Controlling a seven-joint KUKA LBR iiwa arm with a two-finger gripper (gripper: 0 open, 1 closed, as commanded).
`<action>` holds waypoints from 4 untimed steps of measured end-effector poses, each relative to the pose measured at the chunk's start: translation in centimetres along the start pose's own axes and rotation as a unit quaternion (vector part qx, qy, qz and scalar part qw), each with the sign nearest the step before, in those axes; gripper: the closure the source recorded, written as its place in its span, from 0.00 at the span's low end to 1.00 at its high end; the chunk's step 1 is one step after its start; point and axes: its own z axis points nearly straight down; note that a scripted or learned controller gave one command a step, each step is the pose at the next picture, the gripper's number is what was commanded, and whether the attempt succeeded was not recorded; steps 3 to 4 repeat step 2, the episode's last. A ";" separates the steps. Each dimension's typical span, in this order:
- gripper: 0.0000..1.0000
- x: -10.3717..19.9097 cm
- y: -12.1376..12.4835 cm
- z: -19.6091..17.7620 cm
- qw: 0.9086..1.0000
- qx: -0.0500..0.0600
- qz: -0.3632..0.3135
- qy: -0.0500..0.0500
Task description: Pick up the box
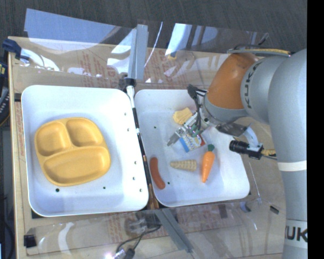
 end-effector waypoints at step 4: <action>1.00 -1.3 -0.1 -1.2 1.000 -0.002 0.027 -0.003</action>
